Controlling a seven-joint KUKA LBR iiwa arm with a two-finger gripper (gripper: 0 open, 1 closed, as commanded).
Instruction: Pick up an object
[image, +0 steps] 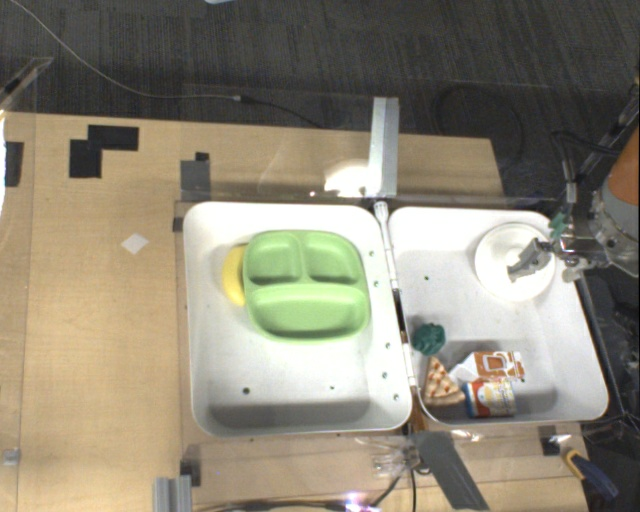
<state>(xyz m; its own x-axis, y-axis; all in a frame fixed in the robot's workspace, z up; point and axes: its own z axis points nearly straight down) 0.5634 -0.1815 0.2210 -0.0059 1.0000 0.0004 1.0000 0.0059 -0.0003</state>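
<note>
A round, smooth white dish (512, 262) sat in the right bin (570, 330), at its far corner. The tool (530, 260) hung over the dish; I cannot tell its state. A glossy green sectioned plate (303, 283) lay in the left bin (210, 330).

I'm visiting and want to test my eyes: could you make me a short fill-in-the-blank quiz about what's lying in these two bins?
1. The green divided tray lies in the ____ bin.
2. The object peeking out from under that tray's left edge is coloured ____.
3. The gripper hovers over a round ____ plate.
4. The pizza slice toy lies in the ____ bin.

Missing words: left; yellow; white; right
</note>
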